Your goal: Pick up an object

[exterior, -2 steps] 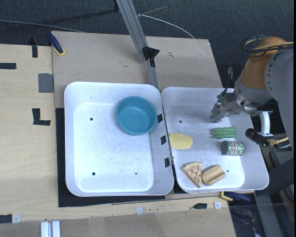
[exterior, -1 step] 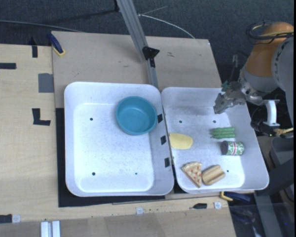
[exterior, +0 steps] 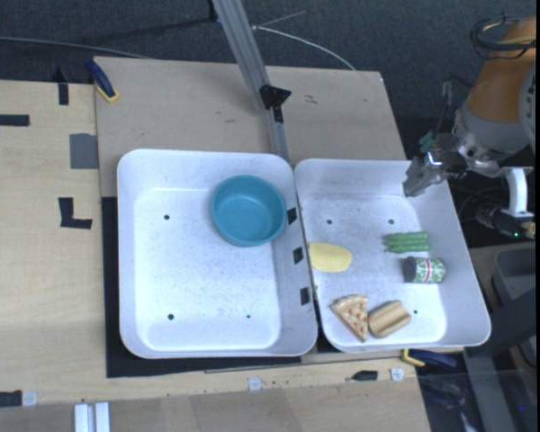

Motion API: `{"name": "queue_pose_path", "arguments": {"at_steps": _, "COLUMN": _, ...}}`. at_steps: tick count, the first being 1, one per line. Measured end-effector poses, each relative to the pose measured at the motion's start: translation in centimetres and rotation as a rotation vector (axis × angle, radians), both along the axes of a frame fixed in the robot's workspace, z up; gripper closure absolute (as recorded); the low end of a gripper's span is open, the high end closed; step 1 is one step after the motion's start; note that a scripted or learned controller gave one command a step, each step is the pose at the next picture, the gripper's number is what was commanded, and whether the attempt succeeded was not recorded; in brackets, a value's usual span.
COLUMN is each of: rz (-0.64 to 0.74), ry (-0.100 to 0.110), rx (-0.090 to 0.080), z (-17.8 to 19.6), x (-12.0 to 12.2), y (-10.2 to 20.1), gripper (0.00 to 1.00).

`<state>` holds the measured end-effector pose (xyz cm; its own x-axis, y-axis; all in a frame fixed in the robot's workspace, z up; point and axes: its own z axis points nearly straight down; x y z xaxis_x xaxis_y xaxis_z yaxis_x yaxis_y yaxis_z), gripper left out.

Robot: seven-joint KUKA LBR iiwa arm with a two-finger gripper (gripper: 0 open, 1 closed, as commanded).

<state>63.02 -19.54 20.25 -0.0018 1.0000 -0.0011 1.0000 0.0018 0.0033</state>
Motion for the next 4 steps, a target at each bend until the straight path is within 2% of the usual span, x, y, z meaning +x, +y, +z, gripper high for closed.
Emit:
{"name": "queue_pose_path", "arguments": {"at_steps": 1, "rz": 0.0, "ry": -0.002, "rx": -0.001, "z": 5.4, "x": 0.1, "y": 0.0, "gripper": 1.0}}
{"name": "queue_pose_path", "arguments": {"at_steps": 3, "rz": 0.004, "ry": 0.006, "rx": 0.002, "z": 3.4, "x": -1.2, "y": 11.6, "gripper": 1.0}}
{"name": "queue_pose_path", "arguments": {"at_steps": 4, "rz": 0.005, "ry": 0.004, "rx": 0.002, "z": 4.2, "x": -0.9, "y": 17.0, "gripper": 1.0}}
